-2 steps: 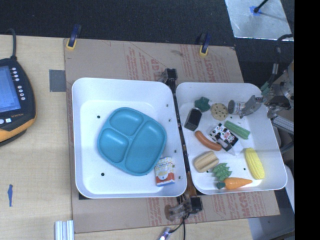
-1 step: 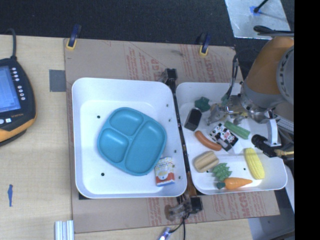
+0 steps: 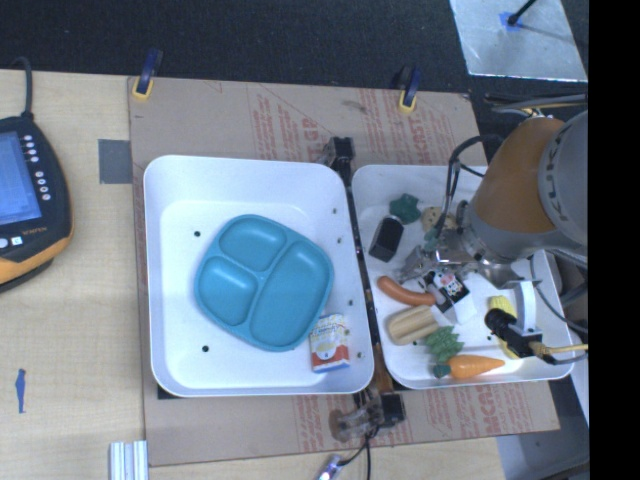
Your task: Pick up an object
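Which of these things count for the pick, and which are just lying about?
For the pick, right bin: gripper, sausage, bread roll, carrot, broccoli, black block.

Lying about: blue divided plate and small carton in left bin; teach pendant; clamps.

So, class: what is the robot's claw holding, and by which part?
It cannot be told: the claw sits low among small toys in the right white bin, its tips hidden.

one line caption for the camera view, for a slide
KUKA arm's tool low in the right bin among toy food; blue plate in the left bin.
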Controlling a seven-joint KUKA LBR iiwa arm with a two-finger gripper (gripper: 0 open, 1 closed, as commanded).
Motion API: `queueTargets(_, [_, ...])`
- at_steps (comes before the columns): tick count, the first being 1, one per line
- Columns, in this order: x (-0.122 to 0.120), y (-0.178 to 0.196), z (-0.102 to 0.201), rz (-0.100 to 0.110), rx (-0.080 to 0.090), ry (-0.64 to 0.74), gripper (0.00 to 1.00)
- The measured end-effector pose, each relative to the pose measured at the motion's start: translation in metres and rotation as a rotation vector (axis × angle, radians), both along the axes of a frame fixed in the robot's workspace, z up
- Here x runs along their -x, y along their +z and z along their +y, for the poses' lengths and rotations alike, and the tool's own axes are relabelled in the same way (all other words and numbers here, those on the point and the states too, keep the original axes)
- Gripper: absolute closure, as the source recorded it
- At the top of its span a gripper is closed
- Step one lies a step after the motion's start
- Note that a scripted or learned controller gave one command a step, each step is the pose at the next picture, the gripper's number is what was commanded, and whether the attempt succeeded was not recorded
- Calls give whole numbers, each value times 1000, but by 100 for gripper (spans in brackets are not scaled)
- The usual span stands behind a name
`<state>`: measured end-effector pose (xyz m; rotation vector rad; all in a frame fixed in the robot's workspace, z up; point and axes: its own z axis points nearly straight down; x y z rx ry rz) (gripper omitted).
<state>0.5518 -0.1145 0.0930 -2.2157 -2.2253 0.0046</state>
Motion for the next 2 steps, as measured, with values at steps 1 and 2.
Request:
queueTargets(1, [-1,12,-1,-1,2,3,100])
queueTargets(2, [1,99,82,0,-2,1,100])
